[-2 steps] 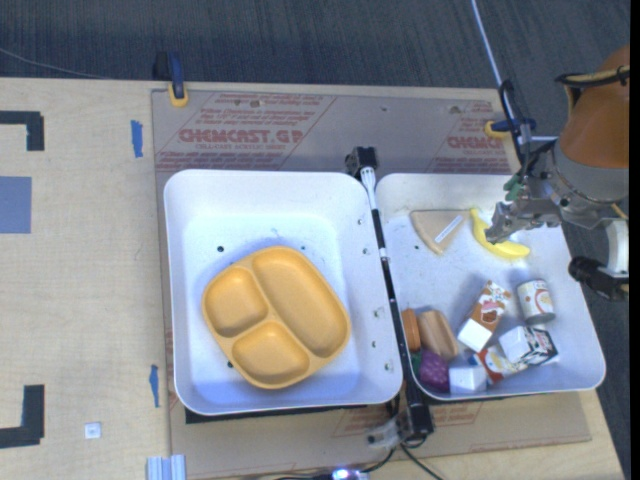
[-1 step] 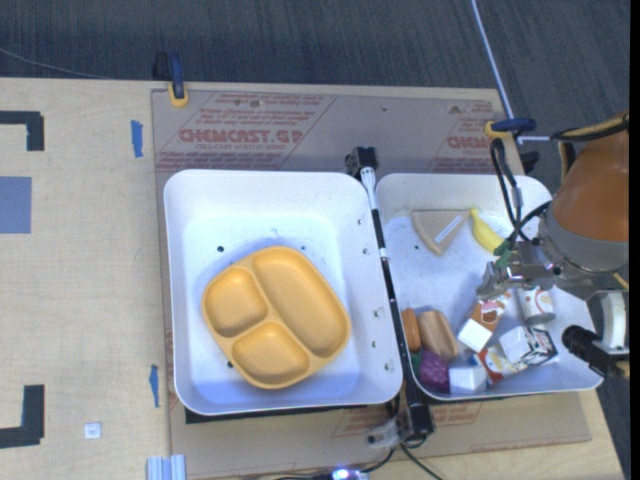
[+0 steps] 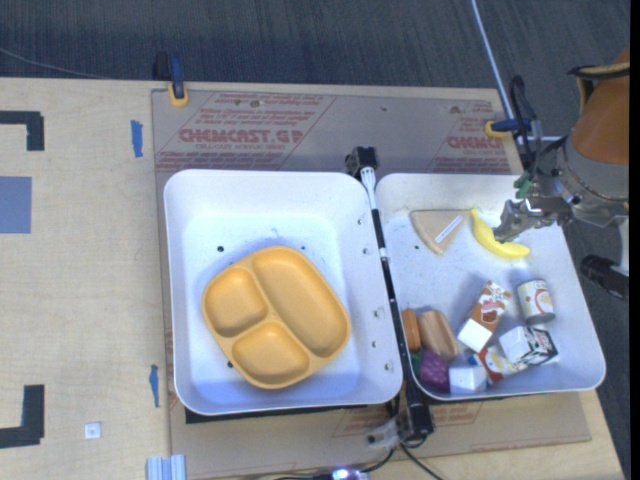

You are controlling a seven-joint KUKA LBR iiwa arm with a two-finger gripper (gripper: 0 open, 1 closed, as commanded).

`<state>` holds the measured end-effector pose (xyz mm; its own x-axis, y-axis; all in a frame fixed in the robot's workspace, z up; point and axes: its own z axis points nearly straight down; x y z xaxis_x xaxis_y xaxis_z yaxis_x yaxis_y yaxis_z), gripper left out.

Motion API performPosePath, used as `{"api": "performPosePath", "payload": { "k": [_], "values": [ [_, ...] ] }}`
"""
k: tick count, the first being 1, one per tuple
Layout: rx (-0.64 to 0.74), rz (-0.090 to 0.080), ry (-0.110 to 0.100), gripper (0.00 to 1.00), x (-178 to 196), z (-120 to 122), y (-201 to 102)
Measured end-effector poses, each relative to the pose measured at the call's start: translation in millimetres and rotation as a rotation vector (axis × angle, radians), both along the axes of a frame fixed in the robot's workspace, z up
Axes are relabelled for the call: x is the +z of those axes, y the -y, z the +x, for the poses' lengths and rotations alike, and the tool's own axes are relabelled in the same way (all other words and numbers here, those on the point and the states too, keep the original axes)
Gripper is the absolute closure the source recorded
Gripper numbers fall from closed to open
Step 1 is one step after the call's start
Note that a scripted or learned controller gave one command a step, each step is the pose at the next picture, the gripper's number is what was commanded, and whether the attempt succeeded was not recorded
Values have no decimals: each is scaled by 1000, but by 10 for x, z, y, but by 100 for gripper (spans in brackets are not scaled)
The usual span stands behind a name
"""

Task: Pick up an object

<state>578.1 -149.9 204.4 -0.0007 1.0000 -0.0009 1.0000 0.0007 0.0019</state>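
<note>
**Fingers at the banana, grip unreadable**

Fingers too small and dark against the wrist hardware to judge: cannot tell how far apart, nor whether closed on anything. Hanging low at the far side of the right bin, with the gripper right at the upper edge of the yellow banana, touching it or just above it; impossible to say which. Lying flat on the bin floor, the banana, curved, with both tips showing on either side of the tool.

Judged as the grasp step itself: reach apparently made, lift not yet done. Calls next for a firm close across the banana's narrow width, then a straight rise to test the hold. Likely to slip, being smooth and curved, if pinched off-centre.

Just beside to the left, a tan wedge, apart from the banana. Further toward the bin's near edge, a crowd: a small can, a red-and-white carton, a hot dog, purple grapes, a white block, a printed packet. Well clear of the grasp, all of these.

Farthest off, across the divider, the left bin, bearing a yellow divided plate.
</note>
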Motion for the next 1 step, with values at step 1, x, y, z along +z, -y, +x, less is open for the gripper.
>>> {"api": "performPosePath", "payload": {
  "k": [1],
  "values": [
    [-1, 1, -3, 100, -139, -519, -24]
  ]
}}
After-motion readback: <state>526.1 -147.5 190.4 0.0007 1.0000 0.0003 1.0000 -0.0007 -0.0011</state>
